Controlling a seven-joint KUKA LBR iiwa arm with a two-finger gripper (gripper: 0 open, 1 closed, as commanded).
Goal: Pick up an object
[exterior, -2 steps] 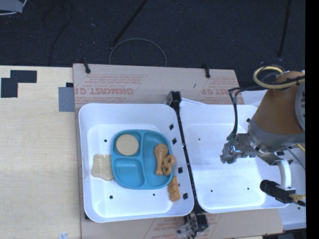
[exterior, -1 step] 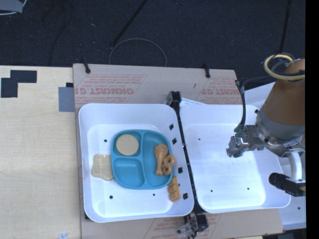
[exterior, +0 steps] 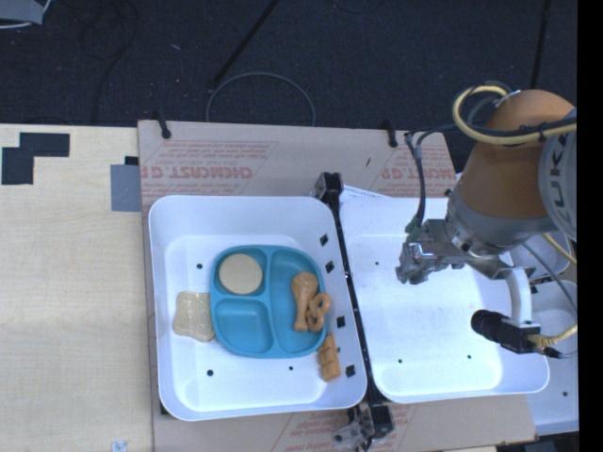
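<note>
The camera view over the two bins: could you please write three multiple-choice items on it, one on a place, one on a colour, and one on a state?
1. In which bin does the divided plate lie?
A. the left bin
B. the right bin
C. across both bins

2. What colour is the divided plate?
A. red
B. blue
C. green

3. How does the round tan piece lie?
A. on the bin floor beside the plate
B. in a compartment of the plate
C. between the gripper's fingers

Answers:
1. A: the plate sits inside the left bin, while the gripper hangs over the right bin.
2. B: its rim and compartments are plainly blue against the white bin.
3. B: the round tan piece rests in the plate's upper-left compartment; the brown twisted piece lies in the right-hand one.
</note>
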